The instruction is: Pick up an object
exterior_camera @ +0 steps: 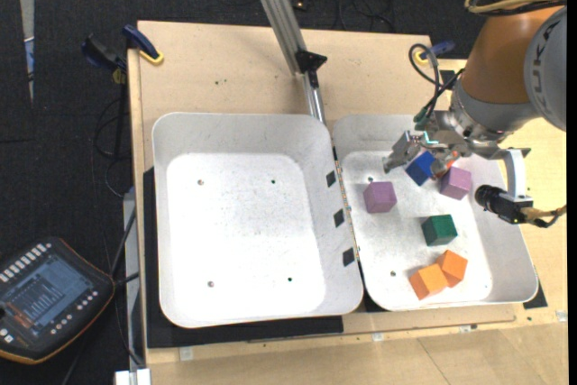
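Fingers (420, 160) clamp blue cube (419, 168); right bin (514, 284): two purple, two orange, one green.

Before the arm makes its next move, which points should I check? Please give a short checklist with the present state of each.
1. Blue block sits between the fingers of the gripper: ok, it appears so.
2. Block lifted off the right bin: cannot tell.
3. Purple block close beside the blue block, may be touching: cannot tell.
4. Other purple block, green block and two orange blocks lie apart from the gripper: ok.
5. Left bin has bare floor for a drop: ok.
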Available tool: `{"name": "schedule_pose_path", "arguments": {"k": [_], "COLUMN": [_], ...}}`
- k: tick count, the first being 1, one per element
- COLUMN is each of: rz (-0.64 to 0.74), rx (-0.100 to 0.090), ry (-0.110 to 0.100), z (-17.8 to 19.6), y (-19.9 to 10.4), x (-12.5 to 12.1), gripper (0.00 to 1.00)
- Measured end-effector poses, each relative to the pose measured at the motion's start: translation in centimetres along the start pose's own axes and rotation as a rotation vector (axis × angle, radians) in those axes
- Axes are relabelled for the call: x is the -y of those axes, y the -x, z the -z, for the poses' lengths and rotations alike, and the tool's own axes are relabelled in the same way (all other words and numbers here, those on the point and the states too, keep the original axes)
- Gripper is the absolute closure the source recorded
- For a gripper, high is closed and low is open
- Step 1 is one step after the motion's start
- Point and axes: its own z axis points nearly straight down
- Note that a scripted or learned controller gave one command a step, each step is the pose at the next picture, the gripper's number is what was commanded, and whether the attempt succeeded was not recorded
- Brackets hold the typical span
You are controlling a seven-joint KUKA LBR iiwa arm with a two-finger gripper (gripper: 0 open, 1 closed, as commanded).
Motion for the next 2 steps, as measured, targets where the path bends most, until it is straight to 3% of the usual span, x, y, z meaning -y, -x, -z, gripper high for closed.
{"name": "schedule_pose_path", "arguments": {"k": [1, 2], "rz": [-0.001, -0.002], "rx": [0.001, 0.001], "ry": [0.004, 0.001], "z": [0.2, -4.3], "y": [0.0, -0.2], "x": [-0.1, -0.6], "gripper": [0.00, 0.00]}}
